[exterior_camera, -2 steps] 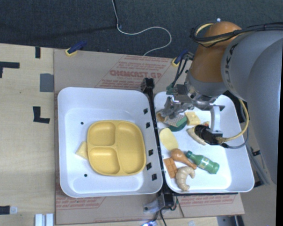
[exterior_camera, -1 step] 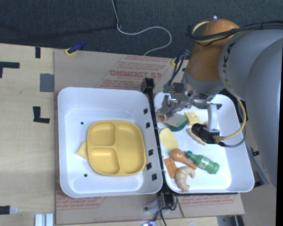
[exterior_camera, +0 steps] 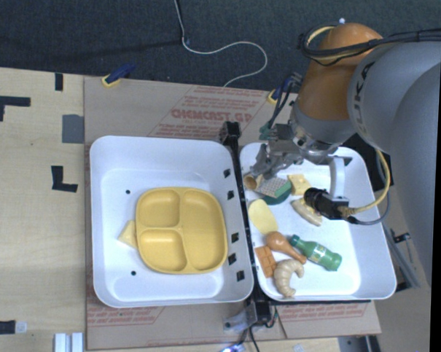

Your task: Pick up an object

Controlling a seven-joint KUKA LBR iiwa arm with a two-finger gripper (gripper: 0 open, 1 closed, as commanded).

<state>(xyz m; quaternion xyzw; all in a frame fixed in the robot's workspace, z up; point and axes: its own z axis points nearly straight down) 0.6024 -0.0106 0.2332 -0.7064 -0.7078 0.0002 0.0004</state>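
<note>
Hovering gripper [exterior_camera: 267,168], green-edged sponge [exterior_camera: 275,188] below

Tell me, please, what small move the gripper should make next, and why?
Probably a short descent: the gripper hangs low over the right bin, just above the sponge at its upper-left end, with nothing visibly between its fingers.
</note>
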